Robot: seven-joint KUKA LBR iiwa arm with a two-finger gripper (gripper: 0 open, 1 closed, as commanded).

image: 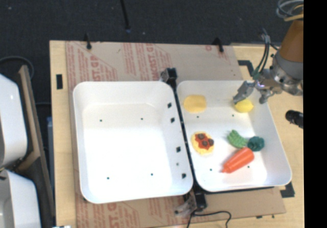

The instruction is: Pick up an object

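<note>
The right bin (276,135) holds several toy foods. A small yellow piece (244,106) lies near its far right corner. My gripper (251,97) hangs just over that piece, fingers spread open, one fingertip (240,96) at the piece's upper left edge. Nothing sits between the fingers. A flat yellow round (195,103) lies at the bin's far left. A yellow disc with red topping (203,143) sits mid left. A green leafy piece (235,138), a teal lump (256,143) and an orange carrot (238,160) cluster at the near right.
The left bin (92,119) sits beside the right one, joined by a black-clipped divider (177,119). Both rest on a cardboard sheet (127,61). White equipment (13,119) stands at the far left. A black cable (121,2) crosses the dark floor behind.
</note>
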